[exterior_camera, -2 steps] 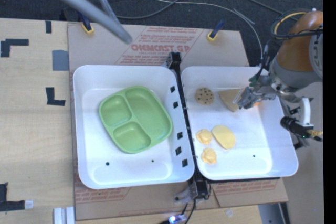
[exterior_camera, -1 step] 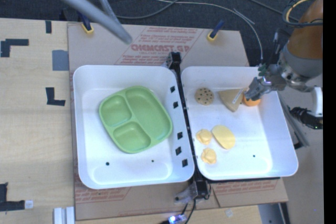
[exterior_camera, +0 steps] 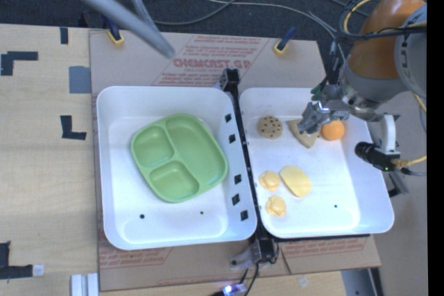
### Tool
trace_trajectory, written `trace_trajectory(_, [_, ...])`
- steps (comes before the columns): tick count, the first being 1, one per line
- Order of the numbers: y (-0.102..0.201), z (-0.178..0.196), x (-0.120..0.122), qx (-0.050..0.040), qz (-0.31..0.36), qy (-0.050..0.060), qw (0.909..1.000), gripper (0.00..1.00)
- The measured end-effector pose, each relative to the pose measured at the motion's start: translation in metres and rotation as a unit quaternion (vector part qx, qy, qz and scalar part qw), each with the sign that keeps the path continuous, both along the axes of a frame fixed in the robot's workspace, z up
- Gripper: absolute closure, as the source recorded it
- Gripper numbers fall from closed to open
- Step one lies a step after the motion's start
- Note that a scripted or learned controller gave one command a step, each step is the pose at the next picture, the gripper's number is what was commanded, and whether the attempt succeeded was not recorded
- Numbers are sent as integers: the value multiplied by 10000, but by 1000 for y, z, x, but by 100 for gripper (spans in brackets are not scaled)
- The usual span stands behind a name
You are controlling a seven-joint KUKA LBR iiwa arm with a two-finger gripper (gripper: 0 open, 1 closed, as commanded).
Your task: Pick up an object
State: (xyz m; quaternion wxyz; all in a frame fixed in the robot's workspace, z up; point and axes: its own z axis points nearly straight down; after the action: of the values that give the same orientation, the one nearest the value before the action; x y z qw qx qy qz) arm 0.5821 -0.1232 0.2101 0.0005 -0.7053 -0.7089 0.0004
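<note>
The gripper [exterior_camera: 313, 116] is seen low in the right bin [exterior_camera: 361, 218], directly over a tan wedge [exterior_camera: 303, 136] — an orange ball [exterior_camera: 333, 130] lies just beside it; whether anything is pinched cannot be told; the wedge's long axis runs diagonally.

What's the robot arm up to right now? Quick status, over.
Gripper low in right bin, over tan wedge. Orange ball right beside it. Cookie and yellow pieces lie apart.

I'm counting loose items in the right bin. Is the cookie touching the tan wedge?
Apart. The camera view shows bare white bin floor between the cookie and the tan wedge.
</note>
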Motion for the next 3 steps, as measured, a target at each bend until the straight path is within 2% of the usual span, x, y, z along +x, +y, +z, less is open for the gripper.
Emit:
trace_trajectory(1, [53, -8, -3, -1, -3, 2, 10000, 100])
trace_trajectory(3, [154, 13, -7, 2, 5, -3, 10000, 100])
